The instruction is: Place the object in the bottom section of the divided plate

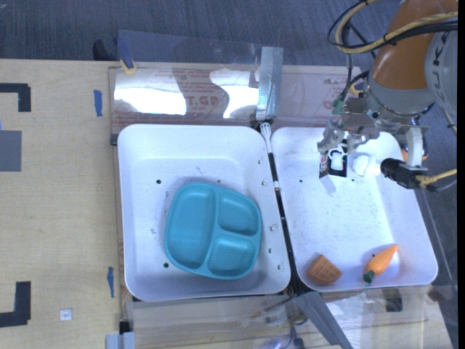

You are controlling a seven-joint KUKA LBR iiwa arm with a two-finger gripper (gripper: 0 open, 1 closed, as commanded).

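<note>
Holding one plate (212, 230), bins (138, 195) carry two toys (323, 270).

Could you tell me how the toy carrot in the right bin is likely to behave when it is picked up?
The carrot looks small, so probably light. Its tapered, rounded shape may slip or roll if squeezed off-centre. It lies close to the bin wall, which may hinder the grip.

Divided plate (213, 230) in left bin (138, 151); carrot (381, 261) right of wedge (323, 270), right bin's (407, 217) front

Open floor lies between gripper (336, 160), orange piece (323, 270) and carrot (381, 261).
</note>
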